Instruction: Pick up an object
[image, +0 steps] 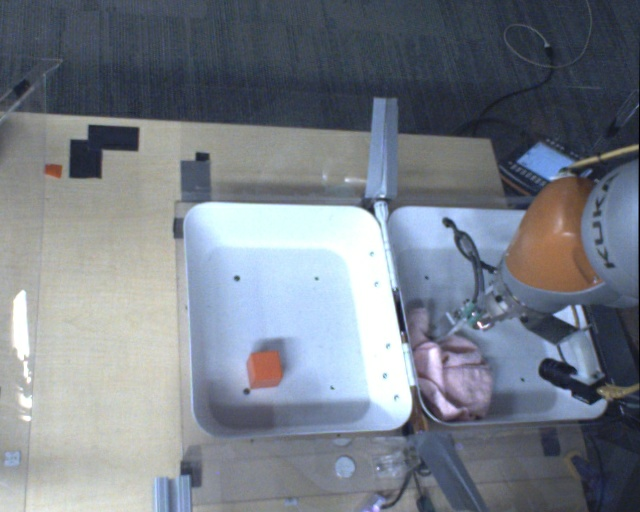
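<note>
Fingers (468, 318) hover just above the pink cloth (455, 375), grip unclear; arm (590, 235) reads "KU".

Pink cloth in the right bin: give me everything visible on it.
The pink cloth is a soft, crumpled bundle, pale pink, fabric by the look of it, with folds and a narrower lobe at its upper left. It lies bunched, not spread, in the near left corner of the right bin, against the wall next to the left bin. The gripper sits right at its upper edge; whether it touches or grips the cloth cannot be told.
</note>
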